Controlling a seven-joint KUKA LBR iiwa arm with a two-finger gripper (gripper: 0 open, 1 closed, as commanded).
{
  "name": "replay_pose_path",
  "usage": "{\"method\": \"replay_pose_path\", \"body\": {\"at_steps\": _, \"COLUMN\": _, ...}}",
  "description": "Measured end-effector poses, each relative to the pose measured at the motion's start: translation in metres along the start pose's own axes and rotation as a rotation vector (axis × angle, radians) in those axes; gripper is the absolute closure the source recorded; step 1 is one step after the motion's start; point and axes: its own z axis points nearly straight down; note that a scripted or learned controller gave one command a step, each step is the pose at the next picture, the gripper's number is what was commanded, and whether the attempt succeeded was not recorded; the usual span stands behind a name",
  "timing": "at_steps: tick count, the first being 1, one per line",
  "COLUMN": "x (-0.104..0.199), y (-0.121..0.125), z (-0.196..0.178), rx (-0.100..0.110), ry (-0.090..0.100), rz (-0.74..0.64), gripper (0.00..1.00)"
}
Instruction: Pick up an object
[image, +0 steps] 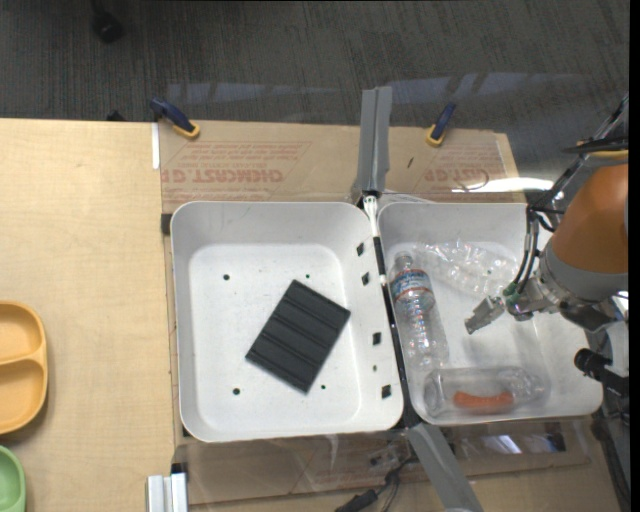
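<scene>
Bottle (418, 312) lies along the right bin's (560, 408) left wall, mid-frame. The fingers (484, 316) hover just right of it, holding nothing (how far open I cannot tell). Clear, round plastic could roll or slip away.

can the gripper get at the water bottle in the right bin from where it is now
Probably yes. The gripper hangs over the right bin, just right of the water bottle, with bare bin floor between them. Crumpled clear plastic lies further back, off that path.

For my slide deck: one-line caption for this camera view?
KUKA arm's hand hovers over the right bin holding water bottle and clear container; black ribbed pad lies in left bin.
</scene>
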Motion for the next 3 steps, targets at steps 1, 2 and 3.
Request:
{"method": "replay_pose_path", "body": {"at_steps": 1, "x": 0.031, "y": 0.079, "z": 0.018, "rx": 0.002, "ry": -0.001, "rz": 0.119, "gripper": 0.00}}
{"method": "replay_pose_path", "body": {"at_steps": 2, "x": 0.085, "y": 0.026, "z": -0.079, "rx": 0.002, "ry": -0.001, "rz": 0.268, "gripper": 0.00}}
{"method": "replay_pose_path", "body": {"at_steps": 3, "x": 0.054, "y": 0.064, "z": -0.117, "rx": 0.002, "ry": -0.001, "rz": 0.343, "gripper": 0.00}}
